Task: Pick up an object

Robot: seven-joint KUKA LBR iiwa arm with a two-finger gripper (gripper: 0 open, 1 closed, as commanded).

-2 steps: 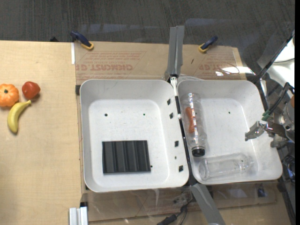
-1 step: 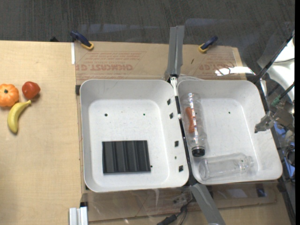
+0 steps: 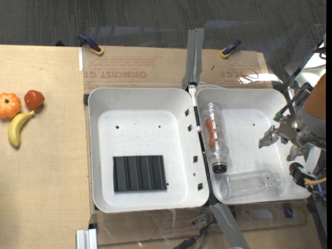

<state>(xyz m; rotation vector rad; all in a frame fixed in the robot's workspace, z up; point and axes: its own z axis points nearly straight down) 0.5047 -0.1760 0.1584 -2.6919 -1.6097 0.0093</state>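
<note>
A clear bottle (image 3: 214, 137) with a black cap, a clear cup (image 3: 250, 184) on its side, a black ridged tray (image 3: 139, 173).

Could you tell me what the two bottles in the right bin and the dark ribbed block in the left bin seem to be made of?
The upright-lying bottle looks like clear plastic: orange contents and a dark cap show through its glossy wall. The empty bottle also seems thin transparent plastic, as the white bin shows through it. The ribbed block looks matte dark grey, possibly plastic or rubber; the view leaves that open.
</note>
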